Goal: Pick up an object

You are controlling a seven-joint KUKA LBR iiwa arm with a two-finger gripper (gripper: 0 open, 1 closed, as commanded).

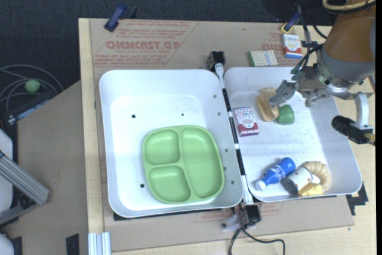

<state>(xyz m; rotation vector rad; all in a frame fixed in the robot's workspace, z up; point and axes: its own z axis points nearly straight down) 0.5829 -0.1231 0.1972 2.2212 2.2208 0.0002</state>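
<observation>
A green divided plate (181,163) lies in the left white bin (119,92) on the cardboard-covered bench (155,45).

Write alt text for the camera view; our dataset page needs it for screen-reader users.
A grey-and-orange robot arm's gripper hangs over the right white bin, beside a tan round object and a green one. That bin also holds a red card and a blue bottle; the left bin holds a green divided tray.
</observation>
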